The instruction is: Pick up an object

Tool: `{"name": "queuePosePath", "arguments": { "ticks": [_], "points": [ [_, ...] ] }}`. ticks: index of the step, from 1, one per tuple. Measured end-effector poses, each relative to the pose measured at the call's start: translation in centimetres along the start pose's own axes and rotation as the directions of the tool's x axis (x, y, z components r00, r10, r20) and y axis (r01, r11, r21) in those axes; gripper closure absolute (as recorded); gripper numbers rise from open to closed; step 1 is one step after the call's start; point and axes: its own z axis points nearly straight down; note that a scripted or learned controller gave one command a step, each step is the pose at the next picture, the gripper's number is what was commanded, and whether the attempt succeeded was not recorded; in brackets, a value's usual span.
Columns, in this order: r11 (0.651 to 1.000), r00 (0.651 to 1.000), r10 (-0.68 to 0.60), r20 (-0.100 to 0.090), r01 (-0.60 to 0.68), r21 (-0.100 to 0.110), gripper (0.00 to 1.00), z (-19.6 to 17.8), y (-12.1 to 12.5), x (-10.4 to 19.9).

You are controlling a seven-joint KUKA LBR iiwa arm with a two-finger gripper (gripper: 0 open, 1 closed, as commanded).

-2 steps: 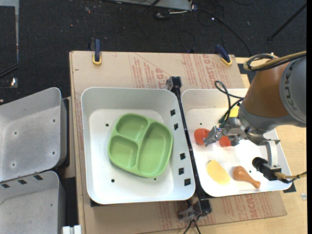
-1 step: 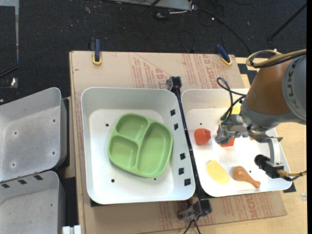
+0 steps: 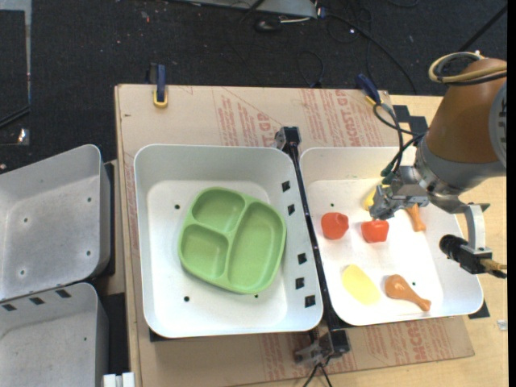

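- Reaching in from the right, the grey arm point(image 3: 468, 135) with its orange band is being held over the right bin point(image 3: 339, 309), and the gripper point(image 3: 385, 204) is being kept low near the bin's upper middle.
- How far the gripper is open cannot be told, and nothing is being seen clearly in its grasp.
- A red object point(image 3: 375, 231) is being left just below the gripper; whether the two are touching cannot be told.
- A second red object point(image 3: 334, 225) is lying to its left, apart from it.
- A small orange piece point(image 3: 416, 218) is being partly hidden beside the gripper, on its right.
- A pale yellow object point(image 3: 359, 285) and an orange drumstick-shaped toy point(image 3: 406, 291) are lying nearer the bin's front edge.
- A green divided plate point(image 3: 233, 239) is being held in the left bin point(image 3: 153, 216), well apart from the gripper.
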Motion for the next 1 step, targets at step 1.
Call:
{"name": "queuePosePath", "arguments": {
  "ticks": [1],
  "points": [
    [1.0, 1.0, 0.002, -0.001, -0.002, 0.005, 1.0, 0.47, 0.03, 0.01]
  ]
}}
